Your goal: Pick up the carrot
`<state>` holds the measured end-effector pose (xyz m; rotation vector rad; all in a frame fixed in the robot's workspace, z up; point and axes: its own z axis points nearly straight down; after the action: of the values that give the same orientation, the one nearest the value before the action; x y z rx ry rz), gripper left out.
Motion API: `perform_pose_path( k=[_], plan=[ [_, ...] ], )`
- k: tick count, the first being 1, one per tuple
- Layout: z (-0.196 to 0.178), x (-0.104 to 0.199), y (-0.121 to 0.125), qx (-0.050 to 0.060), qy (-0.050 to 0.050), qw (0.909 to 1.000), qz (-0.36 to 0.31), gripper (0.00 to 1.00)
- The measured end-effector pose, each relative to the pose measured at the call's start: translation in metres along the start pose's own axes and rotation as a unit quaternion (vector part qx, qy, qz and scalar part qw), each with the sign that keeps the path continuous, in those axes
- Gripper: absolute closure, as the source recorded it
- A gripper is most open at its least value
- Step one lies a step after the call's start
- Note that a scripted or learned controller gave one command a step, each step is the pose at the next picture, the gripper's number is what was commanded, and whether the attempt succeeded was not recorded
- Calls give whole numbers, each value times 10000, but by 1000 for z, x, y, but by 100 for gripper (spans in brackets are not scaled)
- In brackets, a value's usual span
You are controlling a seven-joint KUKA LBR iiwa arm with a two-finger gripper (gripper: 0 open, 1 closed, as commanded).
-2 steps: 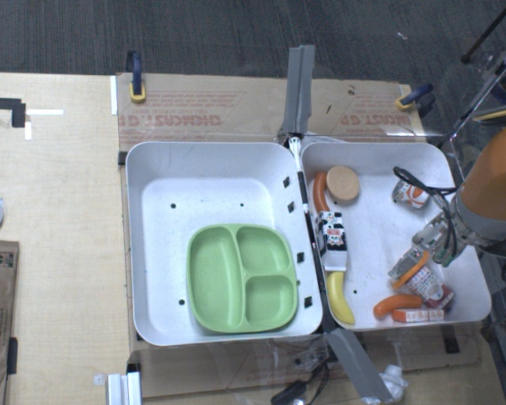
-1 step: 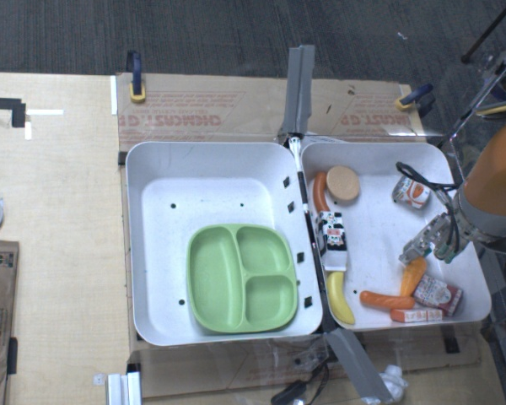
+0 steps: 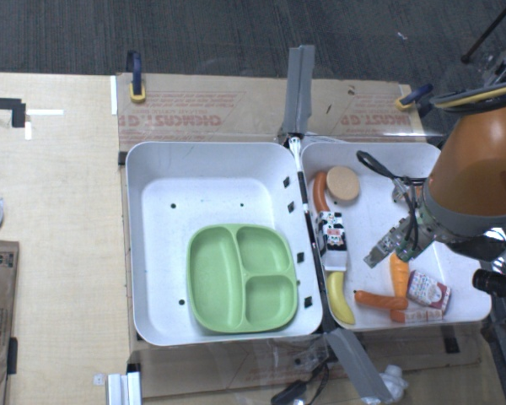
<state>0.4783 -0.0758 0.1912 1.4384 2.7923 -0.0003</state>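
Note:
An orange carrot [image 3: 399,278] lies in the right bin [image 3: 367,218] near its front right, its length running toward the front. A second orange, carrot-like piece [image 3: 378,299] lies crosswise just in front of it. My gripper [image 3: 390,246] hangs low over the right bin, directly at the far end of the first carrot, close to it or touching it. Nothing visibly hangs from the gripper. The grey and orange arm [image 3: 476,171] covers the bin's right side.
The right bin also has a red-white packet [image 3: 427,290], a banana [image 3: 340,298], a black-white box [image 3: 331,233], a sausage [image 3: 320,191], a round tan bun [image 3: 343,183] and a black spoon [image 3: 378,166]. The left bin [image 3: 152,226] carries a green divided plate [image 3: 243,277].

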Motion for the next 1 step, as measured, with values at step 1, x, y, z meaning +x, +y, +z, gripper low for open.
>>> perform_pose_path(
  k=[1],
  plan=[
    [-18,-58,-41,-6,-8,9885,-1511,100]
  ],
)
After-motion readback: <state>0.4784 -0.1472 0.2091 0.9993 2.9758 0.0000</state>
